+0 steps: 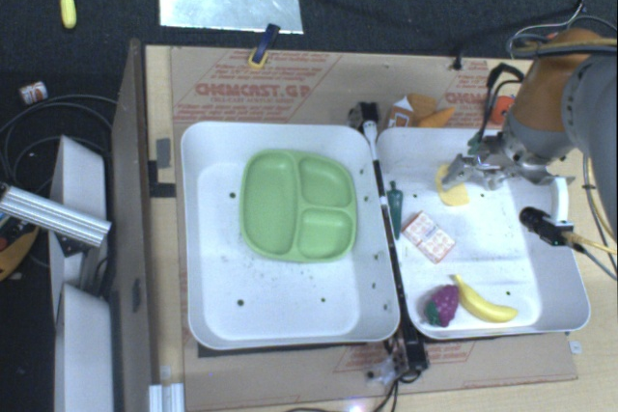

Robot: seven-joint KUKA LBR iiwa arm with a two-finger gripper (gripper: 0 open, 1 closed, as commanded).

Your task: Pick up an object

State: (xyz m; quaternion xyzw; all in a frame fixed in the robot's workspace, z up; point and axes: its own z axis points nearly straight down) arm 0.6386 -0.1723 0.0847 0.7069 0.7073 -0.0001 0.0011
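Note:
My gripper hangs over the upper part of the right bin, and its fingers look open with nothing between them. A yellow wedge-shaped piece lies on the bin floor just below and left of the gripper, touching or nearly touching the left fingertip. Nearer the front lie a pink-and-white checked box, a bunch of purple grapes and a banana. A small green item rests along the divider between the bins.
The left bin holds a green divided plate. An orange object and a small dark item lie on the cardboard behind the bins. The arm comes in from the right over the right bin's far corner.

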